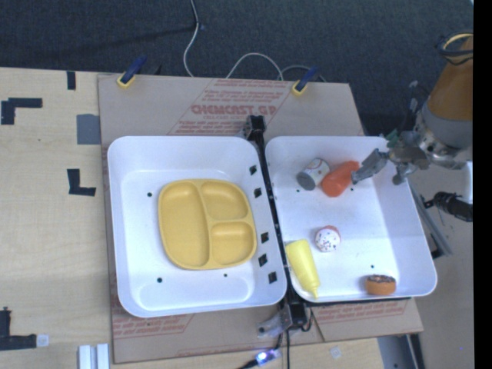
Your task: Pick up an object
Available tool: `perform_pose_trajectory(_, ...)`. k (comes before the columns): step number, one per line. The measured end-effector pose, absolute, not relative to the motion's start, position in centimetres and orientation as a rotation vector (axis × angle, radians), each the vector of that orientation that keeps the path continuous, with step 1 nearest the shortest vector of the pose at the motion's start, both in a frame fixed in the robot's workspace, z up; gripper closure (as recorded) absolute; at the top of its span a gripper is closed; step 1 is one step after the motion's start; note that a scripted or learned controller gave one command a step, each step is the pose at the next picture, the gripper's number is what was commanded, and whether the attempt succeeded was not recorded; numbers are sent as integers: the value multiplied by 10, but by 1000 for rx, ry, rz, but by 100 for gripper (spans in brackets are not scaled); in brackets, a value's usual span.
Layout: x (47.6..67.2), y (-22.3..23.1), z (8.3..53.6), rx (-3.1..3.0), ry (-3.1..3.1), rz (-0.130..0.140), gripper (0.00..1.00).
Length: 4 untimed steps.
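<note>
**Orange carrot-like toy lies at the hand's fingertip in the right bin**

Orange toy (339,180) lies in the right bin (400,229), touching a grey cup (310,174) on its side. The hand (382,167) reaches over the bin's far right corner with its fingers spread apart, nothing between them; one fingertip (363,171) is at the toy's end, contact unclear. Nearby lie a speckled ball (327,239), a yellow bottle (304,266) and a doughnut (380,284). The arm (452,98) is cut off at the edge. The left bin (131,206) holds a yellow divided plate (206,223).
</note>
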<state>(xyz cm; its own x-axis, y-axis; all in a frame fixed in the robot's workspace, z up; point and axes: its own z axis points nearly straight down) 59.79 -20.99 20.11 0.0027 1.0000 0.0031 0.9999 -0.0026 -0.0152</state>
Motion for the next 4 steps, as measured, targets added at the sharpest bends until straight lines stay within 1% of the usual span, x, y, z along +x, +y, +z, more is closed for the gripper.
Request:
perform_pose_trajectory(1,601,-209,210,-2219,-2222,2,0)
perform_pose_trajectory(2,598,-203,164,-2217,-2220,6,0)
perform_pose_trajectory(3,592,-209,103,-2217,-2217,8,0)
perform_pose_trajectory(4,592,-209,84,-2221,-2224,3,0)
